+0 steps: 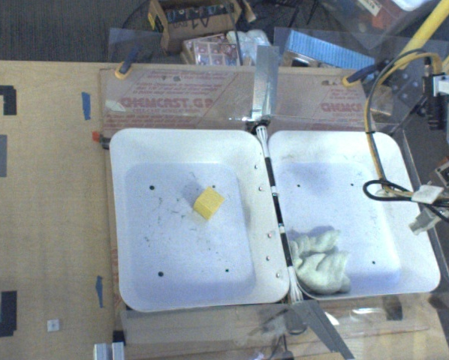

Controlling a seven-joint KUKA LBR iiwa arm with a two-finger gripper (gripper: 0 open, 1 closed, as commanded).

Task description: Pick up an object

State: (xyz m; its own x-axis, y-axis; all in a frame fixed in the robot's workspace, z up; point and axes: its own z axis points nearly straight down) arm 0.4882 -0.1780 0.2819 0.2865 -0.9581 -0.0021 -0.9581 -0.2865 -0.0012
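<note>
While the left bin [134, 163] holds a yellow block [209, 202], the right bin [345, 163] holds a white cloth [320, 261].

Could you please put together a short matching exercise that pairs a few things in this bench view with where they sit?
Things:
1. yellow block
2. pale crumpled cloth
3. blue tape strip
4. black and yellow cable loop

Places:
A. on the wooden bench, left of both bins
B. near the middle of the left bin
C. over the right edge of the right bin
D. in the near left corner of the right bin

Pairs: 1-B, 2-D, 3-A, 4-C
</note>
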